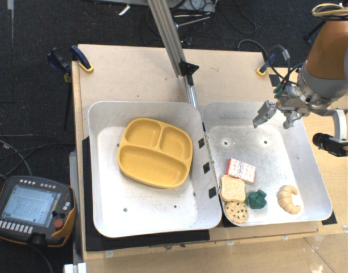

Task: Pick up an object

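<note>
Hovering spread (nothing between its fingers), the claw (278,118) hangs well apart from the croissant (290,199).

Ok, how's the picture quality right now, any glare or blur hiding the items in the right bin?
Camera view: lighting is even and soft; the right bin shows a mild sheen on its floor, no washout. Cracker box, toast, cookie, green piece and croissant read sharp, with short shadows. The tool at the bin's far edge is slightly soft.
</note>
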Controlling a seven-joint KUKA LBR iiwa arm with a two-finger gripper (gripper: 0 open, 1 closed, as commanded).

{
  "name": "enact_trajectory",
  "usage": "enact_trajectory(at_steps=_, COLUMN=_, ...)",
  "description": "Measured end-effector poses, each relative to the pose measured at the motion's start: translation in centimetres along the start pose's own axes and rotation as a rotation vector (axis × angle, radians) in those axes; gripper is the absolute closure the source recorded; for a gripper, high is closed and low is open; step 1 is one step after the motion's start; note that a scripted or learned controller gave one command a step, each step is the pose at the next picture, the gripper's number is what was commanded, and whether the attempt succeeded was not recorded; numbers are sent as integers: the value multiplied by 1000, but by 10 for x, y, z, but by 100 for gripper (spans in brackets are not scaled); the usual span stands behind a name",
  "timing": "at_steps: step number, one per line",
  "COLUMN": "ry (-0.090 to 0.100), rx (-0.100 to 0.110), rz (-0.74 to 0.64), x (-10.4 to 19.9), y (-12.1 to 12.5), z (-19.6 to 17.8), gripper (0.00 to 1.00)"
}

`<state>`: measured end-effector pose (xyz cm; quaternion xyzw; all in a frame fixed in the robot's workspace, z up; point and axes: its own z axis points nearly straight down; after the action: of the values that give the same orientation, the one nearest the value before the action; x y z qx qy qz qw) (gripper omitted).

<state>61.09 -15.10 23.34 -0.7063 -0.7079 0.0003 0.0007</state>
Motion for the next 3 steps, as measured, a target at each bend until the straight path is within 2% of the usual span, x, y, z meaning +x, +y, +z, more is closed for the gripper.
enact_trajectory(at_steps=1, ry=0, rx=0, rz=0, x=0, y=0, z=0, gripper=0)
enact_trajectory(at_steps=3, ry=0, rx=3, rz=2, x=-5, y=-7, z=96, gripper=0)
